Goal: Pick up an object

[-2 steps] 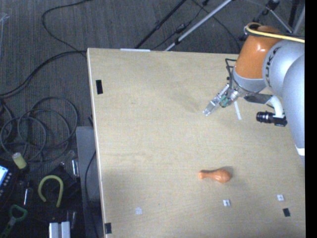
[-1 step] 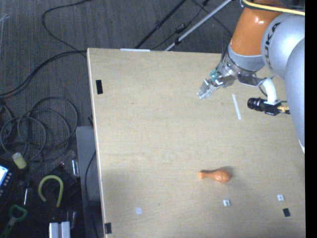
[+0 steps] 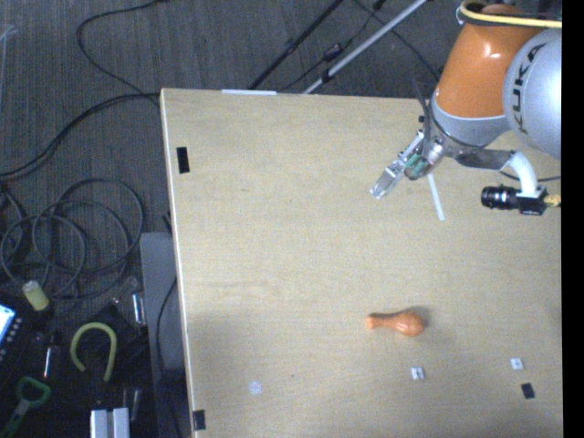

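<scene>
An orange pear-shaped object (image 3: 398,323) lies on its side on the bare tan table (image 3: 274,245), in the lower right of the frame. The gripper (image 3: 391,177) hangs at the upper right, well apart from the object, with nothing seen between its fingers; how far they are spread cannot be told. Cables (image 3: 73,226) lie on the floor at left.

arm (image 3: 538,71): grey w/ orange band | black KUKA lettering | pincer (image 3: 388,182): slim, silvery
</scene>
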`<state>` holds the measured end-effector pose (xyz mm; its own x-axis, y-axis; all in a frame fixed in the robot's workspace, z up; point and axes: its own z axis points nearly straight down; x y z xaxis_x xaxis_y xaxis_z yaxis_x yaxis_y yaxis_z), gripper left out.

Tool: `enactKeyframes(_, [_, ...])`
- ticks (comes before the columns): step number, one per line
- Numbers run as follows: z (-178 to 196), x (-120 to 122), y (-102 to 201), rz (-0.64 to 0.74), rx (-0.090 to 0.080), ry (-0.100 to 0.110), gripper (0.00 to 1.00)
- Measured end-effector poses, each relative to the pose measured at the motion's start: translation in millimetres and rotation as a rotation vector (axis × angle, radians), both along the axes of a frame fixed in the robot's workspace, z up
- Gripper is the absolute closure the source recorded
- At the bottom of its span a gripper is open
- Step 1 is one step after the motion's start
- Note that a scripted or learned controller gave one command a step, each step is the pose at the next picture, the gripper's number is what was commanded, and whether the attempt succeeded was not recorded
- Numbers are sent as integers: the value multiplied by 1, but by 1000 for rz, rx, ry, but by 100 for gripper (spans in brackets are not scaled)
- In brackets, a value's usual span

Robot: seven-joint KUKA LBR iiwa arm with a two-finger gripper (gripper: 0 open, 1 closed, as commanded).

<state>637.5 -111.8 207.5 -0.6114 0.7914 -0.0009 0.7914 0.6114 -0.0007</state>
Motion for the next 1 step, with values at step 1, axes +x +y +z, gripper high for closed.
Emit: enactKeyframes(1, [-13,15,-1,-66,3,-1,100])
